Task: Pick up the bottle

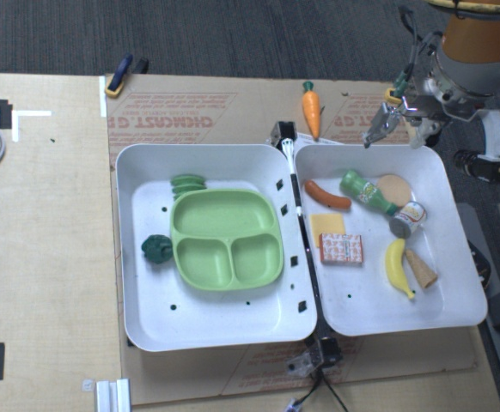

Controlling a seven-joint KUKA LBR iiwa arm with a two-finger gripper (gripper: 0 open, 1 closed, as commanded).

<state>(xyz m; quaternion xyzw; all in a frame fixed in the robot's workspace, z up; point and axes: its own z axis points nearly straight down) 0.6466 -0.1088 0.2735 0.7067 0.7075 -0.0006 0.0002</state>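
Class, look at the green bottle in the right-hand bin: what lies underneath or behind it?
The green bottle lies tilted across a round tan disc, covering the disc's left edge. Its cap end meets a small can. Anything beneath the bottle's body is hidden.

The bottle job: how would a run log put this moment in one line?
stage: approach | gripper: above right bin's far rim, holding nothing | bottle: lying in right bin, ungrasped
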